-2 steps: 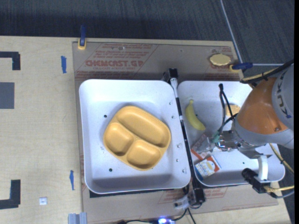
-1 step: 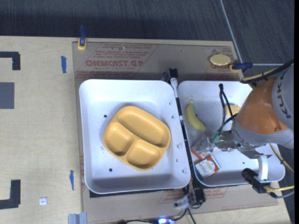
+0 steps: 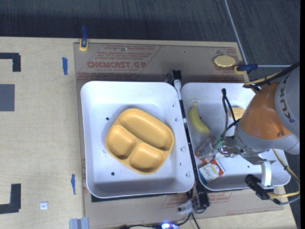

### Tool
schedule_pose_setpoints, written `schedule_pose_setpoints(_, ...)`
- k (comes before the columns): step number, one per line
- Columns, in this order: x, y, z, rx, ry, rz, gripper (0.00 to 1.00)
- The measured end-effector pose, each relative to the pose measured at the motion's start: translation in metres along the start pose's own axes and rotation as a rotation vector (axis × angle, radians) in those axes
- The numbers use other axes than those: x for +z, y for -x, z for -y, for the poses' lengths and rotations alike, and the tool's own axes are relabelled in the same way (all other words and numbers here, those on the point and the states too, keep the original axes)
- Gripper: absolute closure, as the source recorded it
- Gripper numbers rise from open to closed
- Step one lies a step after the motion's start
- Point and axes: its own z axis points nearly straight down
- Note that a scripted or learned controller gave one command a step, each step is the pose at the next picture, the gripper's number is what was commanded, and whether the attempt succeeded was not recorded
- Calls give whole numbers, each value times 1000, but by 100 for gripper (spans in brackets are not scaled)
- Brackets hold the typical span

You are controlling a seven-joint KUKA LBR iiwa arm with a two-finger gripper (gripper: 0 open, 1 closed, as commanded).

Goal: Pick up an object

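Reach step, by the look of it: gripper (image 3: 215,148) low in the right bin (image 3: 281,178), over crinkly wrapper (image 3: 206,149) beside banana (image 3: 198,119). Grip state impossible to tell. Next: confirm hold, then lift straight.

A light plywood bench (image 3: 38,142) fills most of the view, its grain pale and even. Beyond its far edge lies dark blue-grey carpet (image 3: 143,8) (ribbed in fine diagonal lines), crossed by a thin pale line (image 3: 232,20) running down toward the right. Black square-bracket marks (image 3: 12,61) sit on the bench's left part, with short strips of blue tape (image 3: 65,66) nearby. A brown cardboard sheet (image 3: 119,61) with red printing lies flat on the bench, clamped at its far corner by a blue and yellow clip (image 3: 84,38). The light is even and soft.
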Motion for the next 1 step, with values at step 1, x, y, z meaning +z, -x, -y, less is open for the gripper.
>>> schedule_pose_setpoints(1,-11,1,-2,1,6,2,100)
